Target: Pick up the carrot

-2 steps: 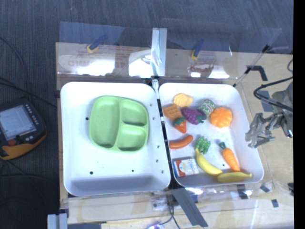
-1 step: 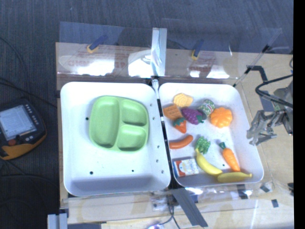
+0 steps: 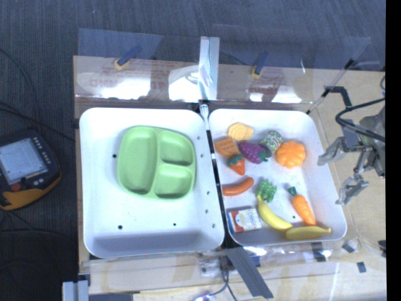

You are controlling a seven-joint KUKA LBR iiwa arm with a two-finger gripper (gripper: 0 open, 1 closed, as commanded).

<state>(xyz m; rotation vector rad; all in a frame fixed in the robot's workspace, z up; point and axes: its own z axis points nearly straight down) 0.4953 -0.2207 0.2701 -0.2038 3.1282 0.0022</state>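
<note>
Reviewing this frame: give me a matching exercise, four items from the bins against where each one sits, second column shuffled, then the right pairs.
Items:
1. carrot
2. green divided plate
3. banana
4. pumpkin

Places:
A. in the left bin
B. along the right bin's near edge, just left of and below the carrot
C. right bin, upper right, beside the can
D. right bin, lower right, nearest the gripper

Pairs: 1-D, 2-A, 3-B, 4-C
</note>
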